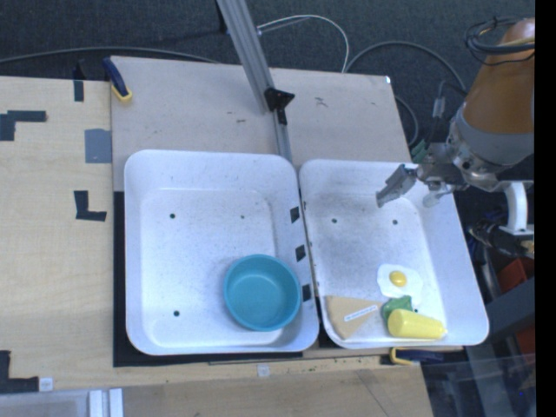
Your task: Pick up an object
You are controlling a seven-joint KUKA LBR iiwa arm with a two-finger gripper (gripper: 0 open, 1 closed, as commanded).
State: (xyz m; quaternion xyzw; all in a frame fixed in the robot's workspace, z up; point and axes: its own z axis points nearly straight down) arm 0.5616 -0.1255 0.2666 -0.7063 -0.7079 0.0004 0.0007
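Observation:
My gripper [412,190] hangs over the upper right part of the right bin [347,181], with its two fingers spread apart and nothing between them. Near that bin's front edge lie a toy fried egg [398,279], a yellow corn cob with a green end [413,322] and a tan cheese wedge [350,314]. All three sit well in front of the gripper. A blue bowl [261,291] stands upright in the left bin [174,189], at its front right.
A grey metal pole [252,50] slants down from the top to the seam between the bins. Black cables [365,55] loop on the bench behind the right bin. The arm's orange band [508,68] is at the right.

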